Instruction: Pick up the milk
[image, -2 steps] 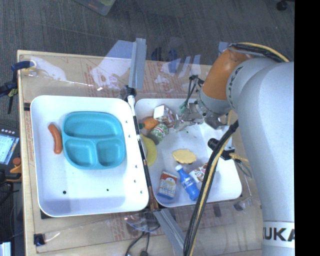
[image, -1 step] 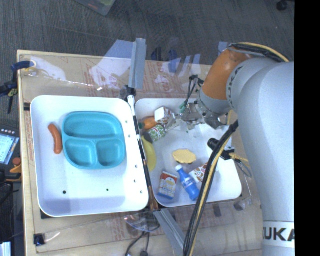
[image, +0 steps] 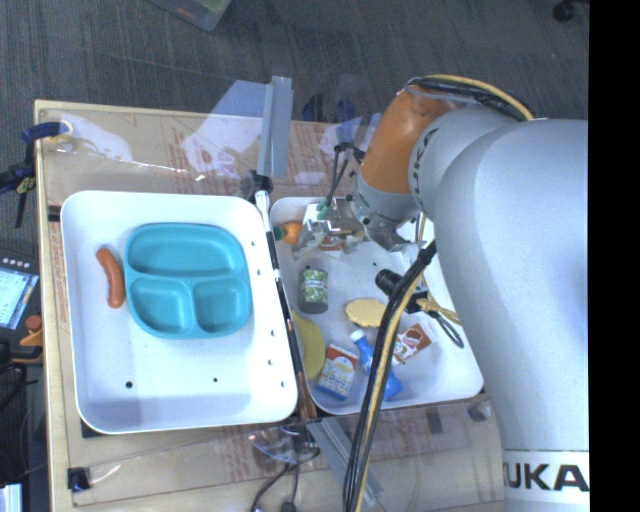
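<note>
Overhead, gripper (image: 322, 226) at right bin's (image: 455, 375) far corner, grip state unclear, milk carton (image: 338, 372) near front

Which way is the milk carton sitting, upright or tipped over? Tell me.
Tipped over, as far as the view shows. The milk carton lies flat on the floor of the right bin, its printed face turned up toward the camera, near the bin's front edge.

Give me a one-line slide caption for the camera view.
KUKA arm's claw hovers at the far end of the right bin; milk carton lies at its near end, teal tray in the left bin.
</note>
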